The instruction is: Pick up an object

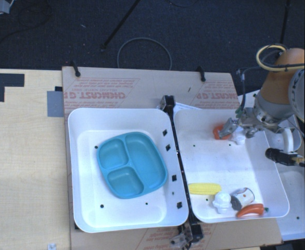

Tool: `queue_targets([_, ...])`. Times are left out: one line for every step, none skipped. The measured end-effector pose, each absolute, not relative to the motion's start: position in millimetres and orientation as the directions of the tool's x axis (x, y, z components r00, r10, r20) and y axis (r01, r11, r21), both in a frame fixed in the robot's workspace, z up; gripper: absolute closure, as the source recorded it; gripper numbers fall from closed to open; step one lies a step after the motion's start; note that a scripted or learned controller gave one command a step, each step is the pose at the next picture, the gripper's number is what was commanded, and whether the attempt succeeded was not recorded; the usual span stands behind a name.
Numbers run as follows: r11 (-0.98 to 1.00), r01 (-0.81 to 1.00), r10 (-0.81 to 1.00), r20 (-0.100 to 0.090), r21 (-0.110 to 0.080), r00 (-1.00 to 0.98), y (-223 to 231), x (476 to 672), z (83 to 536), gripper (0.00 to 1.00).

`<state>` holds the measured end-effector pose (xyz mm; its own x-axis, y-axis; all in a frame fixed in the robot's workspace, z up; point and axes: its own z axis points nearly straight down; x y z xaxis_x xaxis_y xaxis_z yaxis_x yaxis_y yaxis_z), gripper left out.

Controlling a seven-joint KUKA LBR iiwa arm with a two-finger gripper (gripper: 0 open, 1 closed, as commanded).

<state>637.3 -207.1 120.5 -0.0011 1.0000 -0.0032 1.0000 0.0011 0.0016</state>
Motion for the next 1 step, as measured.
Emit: queue_targets([0.002,1.0,1.0,-0.007,0.008,-0.002,-208.9,639.3,136.7,1.0])
